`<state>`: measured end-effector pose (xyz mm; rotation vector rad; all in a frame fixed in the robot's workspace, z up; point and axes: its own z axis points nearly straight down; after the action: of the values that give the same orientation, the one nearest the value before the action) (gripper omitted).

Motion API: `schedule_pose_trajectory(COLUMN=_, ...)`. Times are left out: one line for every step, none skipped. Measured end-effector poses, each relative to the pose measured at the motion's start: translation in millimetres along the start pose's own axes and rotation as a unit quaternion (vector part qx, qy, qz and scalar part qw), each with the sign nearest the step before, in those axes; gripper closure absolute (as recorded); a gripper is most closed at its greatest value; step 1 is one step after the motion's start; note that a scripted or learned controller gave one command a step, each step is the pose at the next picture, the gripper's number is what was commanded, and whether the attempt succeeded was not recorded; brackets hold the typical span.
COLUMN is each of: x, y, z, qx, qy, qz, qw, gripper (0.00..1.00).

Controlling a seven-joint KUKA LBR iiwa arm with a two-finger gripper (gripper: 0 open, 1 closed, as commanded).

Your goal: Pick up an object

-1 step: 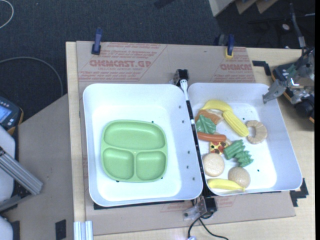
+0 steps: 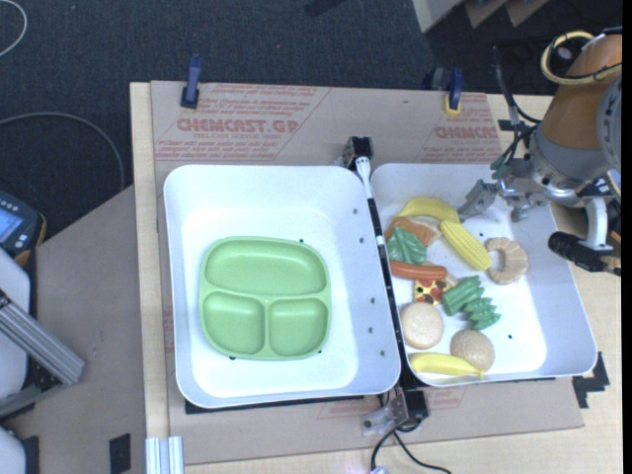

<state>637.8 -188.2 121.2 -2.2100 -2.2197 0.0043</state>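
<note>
Nearest, in the right bin (image 2: 563, 349), a glossy yellow banana (image 2: 446, 365) along the near rim, just behind it a round tan bun (image 2: 472, 348) and a pale flat cookie (image 2: 423, 325) side by side. Further in, a knobbly green vegetable (image 2: 471, 300), a small red-and-yellow piece (image 2: 429, 290), an orange-red sausage (image 2: 413, 271), a leafy green piece (image 2: 407, 246). To the right, a ribbed yellow corn cob (image 2: 465, 244) lying slantwise, beside a beige ring-shaped pastry (image 2: 507, 260). At the far end of the pile, a smooth curved yellow piece (image 2: 428, 207). In the left bin (image 2: 188, 294), a matte light-green divided plate (image 2: 265, 296) with rounded corners and three compartments. Farthest, over the right bin's far right corner, the metallic gripper (image 2: 502, 195), fingers spread apart and grasping nothing, above bare white plastic, near the corn cob yet apart from it
</note>
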Motion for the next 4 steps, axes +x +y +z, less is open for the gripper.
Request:
schedule_pose_trajectory(x=1, y=-38, z=39, qx=-0.002, qy=-0.002, qz=0.003, qw=1.0, gripper=0.0)
schedule_pose_trajectory(x=71, y=-79, z=-89, qx=-0.009, qy=-0.002, qz=-0.001, qw=1.0, gripper=0.0)
schedule_pose_trajectory(x=67, y=-79, z=-92, qx=-0.006, qy=-0.003, qz=0.002, qw=1.0, gripper=1.0)
schedule_pose_trajectory(x=163, y=-97, z=-132, qx=-0.006, qy=-0.001, qz=-0.002, qw=1.0, gripper=1.0)
